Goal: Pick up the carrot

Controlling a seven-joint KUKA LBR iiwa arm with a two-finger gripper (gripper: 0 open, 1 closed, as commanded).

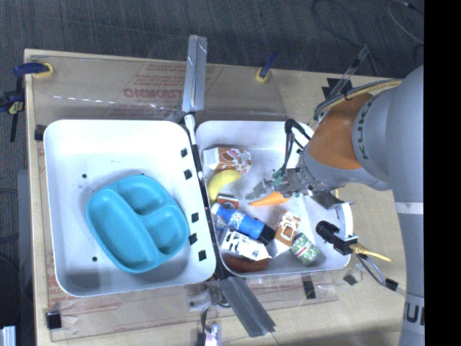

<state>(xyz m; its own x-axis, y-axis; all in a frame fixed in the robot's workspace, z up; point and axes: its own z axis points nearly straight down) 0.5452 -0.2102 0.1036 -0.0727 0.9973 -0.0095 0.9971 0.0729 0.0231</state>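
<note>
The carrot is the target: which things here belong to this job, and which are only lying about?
Job:
carrot
gripper
right bin

Lying about:
banana
blue bottle
blue divided plate
left bin

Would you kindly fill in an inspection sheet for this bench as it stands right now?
Surface: two white bins, left bin and right bin, on a bench.
Job's things: carrot lying in right bin, beside the gripper.
Clutter: banana, blue bottle, small cartons and cups in right bin; blue divided tray in left bin.
Grippers: gripper low over the carrot; grasp unclear.
Cables: black cable at the wrist.
Surroundings: dark floor.
</note>
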